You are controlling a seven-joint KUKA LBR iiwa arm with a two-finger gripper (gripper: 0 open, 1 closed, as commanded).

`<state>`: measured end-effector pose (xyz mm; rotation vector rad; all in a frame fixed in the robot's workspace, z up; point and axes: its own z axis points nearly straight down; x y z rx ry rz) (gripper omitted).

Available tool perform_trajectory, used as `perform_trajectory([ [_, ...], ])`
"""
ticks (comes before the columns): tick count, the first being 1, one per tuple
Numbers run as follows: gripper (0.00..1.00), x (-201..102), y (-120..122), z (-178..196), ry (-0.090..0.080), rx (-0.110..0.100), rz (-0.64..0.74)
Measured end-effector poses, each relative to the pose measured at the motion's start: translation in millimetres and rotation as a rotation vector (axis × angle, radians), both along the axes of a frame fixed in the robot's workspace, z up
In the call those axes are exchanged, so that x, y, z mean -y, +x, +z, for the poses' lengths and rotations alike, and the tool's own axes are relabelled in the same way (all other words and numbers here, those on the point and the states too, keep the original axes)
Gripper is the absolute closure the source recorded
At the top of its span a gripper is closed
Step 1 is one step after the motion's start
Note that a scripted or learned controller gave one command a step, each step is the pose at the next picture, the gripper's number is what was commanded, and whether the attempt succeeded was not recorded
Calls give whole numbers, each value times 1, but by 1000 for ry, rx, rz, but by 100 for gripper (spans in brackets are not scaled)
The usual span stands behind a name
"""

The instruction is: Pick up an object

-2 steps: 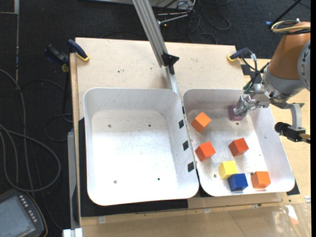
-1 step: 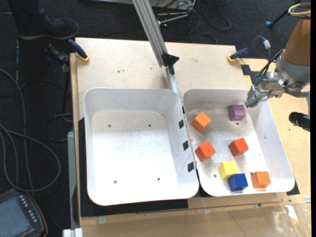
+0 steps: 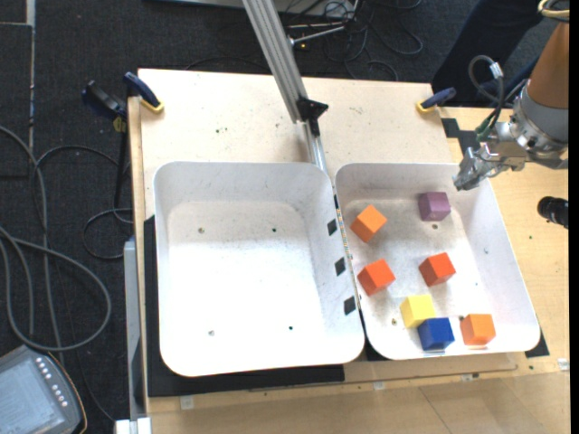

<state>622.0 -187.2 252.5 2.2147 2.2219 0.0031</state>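
Gripper [image 3: 470, 172] hovers at right bin's [image 3: 507, 251] upper right rim, just right of purple cube [image 3: 434, 206]; nothing between fingers; open or closed, cannot tell.

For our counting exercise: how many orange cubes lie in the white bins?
4, all in the right-hand white bin: one orange cube upper left, one at centre-left, one mid-right, one at the front right corner. None looks hidden.

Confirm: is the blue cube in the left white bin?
No, the blue cube sits in the right white bin, beside the yellow cube near its front edge.
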Motion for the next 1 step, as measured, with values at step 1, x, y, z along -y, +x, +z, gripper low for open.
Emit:
perform_trajectory([
  [1,100,-59,0,-12,4,-7,5],
])
